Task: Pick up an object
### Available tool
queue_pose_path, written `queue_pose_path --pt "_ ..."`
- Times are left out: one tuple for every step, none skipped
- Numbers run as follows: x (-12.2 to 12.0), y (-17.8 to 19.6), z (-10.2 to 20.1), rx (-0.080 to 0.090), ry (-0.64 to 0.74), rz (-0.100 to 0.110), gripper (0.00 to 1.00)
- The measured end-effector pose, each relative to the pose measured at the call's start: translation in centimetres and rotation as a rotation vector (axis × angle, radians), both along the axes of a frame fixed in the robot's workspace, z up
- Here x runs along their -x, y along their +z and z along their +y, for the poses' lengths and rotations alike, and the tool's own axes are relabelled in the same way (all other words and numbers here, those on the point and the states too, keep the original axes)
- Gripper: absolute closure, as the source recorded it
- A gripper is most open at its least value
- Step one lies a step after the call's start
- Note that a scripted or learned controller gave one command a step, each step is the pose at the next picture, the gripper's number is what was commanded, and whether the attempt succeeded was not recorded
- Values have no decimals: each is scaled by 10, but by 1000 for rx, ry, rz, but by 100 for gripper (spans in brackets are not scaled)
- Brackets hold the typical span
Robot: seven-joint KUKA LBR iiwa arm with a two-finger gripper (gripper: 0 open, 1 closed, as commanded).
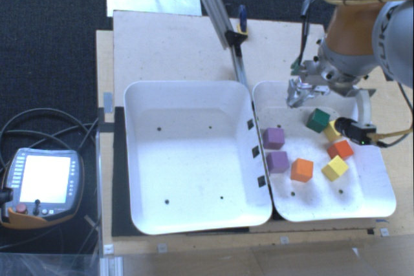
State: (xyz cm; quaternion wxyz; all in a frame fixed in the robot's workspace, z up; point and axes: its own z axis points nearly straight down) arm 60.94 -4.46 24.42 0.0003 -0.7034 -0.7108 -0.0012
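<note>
Your gripper [299, 95] hangs over the right bin [381, 203]; finger state unclear. Wooden bench [168, 48], dark carpet [52, 22], teach pendant [42, 187] at left.

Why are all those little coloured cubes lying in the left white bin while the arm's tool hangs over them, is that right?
Not quite: the camera view shows the small coloured cubes, such as the orange cube, in the right white bin, not the left. The tool does hang over that bin.
</note>
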Motion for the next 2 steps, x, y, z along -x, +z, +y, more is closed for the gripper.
queue_pose_path --pt "-12 5 47 0 0 -3 100" --pt "-15 3 108 -1 2 -1 100"
